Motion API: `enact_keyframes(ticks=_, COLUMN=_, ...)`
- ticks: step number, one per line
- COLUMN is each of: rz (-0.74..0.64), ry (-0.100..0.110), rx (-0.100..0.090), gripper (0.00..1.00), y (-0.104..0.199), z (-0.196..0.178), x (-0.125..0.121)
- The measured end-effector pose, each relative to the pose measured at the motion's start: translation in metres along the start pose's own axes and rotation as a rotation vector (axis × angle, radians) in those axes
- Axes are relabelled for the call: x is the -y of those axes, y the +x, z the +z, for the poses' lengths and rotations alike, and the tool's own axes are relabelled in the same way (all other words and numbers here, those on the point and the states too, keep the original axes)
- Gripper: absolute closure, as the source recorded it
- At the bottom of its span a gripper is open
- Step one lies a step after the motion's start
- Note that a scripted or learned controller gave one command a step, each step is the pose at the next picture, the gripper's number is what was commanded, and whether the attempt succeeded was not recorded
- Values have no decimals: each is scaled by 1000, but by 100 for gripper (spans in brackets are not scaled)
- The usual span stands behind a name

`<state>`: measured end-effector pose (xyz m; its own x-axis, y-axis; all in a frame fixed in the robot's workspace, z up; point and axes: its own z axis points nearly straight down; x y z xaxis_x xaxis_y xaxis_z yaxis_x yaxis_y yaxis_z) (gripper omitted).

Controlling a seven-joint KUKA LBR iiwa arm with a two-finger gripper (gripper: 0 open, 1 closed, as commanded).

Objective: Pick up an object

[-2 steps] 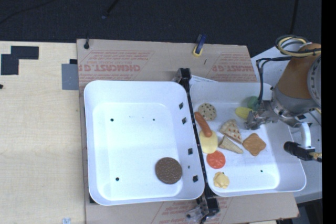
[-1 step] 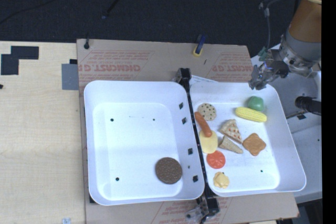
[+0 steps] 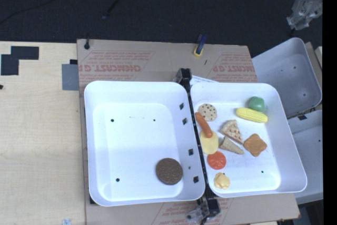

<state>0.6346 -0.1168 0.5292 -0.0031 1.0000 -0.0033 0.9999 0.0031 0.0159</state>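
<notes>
Gripper (image 3: 304,10) high past tabletop far right corner, holds nothing; cannot tell jaws' state. Step: not started. Next: drop to right bin (image 3: 284,113), pick corn (image 3: 251,115) near far edge.

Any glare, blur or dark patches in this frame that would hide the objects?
Camera view: the two white bins are evenly lit with soft shadows; the round brown cookie and yellow corn cob read sharply; the grey gripper is dim and blurry against the dark background.

White bins (image 3: 131,93); brown cookie (image 3: 169,171); speckled tan cookie (image 3: 207,111); yellow corn (image 3: 251,115); green ball (image 3: 257,103); red tomato (image 3: 216,160); orange carrot (image 3: 204,125).
</notes>
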Motion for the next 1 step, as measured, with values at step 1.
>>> enact_keyframes(ticks=1, rz=-2, ry=16, rx=-5, gripper=100, y=54, z=-10, x=9)
